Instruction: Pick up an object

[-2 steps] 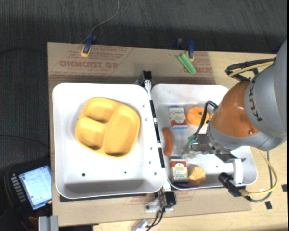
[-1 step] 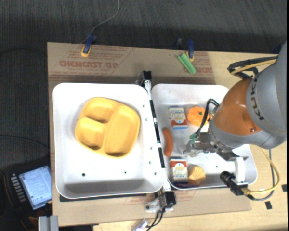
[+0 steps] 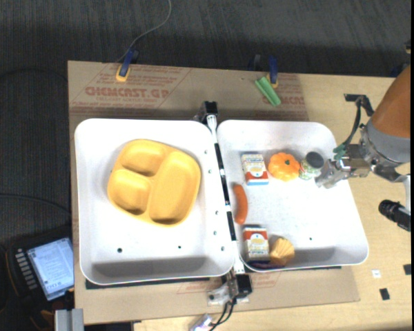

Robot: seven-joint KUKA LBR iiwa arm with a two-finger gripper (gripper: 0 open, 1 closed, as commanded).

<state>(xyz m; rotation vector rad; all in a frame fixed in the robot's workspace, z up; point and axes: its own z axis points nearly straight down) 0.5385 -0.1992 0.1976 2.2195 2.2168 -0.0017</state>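
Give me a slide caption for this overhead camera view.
Gripper at right bin's edge near pumpkin; yellow tray in left bin.

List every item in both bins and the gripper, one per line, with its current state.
Yellow divided tray: lying flat in the left bin.
Upper carton: lying in the right bin.
Orange pumpkin: resting beside the upper carton.
Small jar: next to the gripper.
Hot dog: lying along the right bin's left wall.
Lower carton: lying at the near edge.
Gripper: over the right bin's right edge.

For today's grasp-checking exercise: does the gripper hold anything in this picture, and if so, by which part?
It cannot be told. The gripper sits at the right bin's right wall, beside a small dark-capped object, but nothing visibly lies between its fingers.
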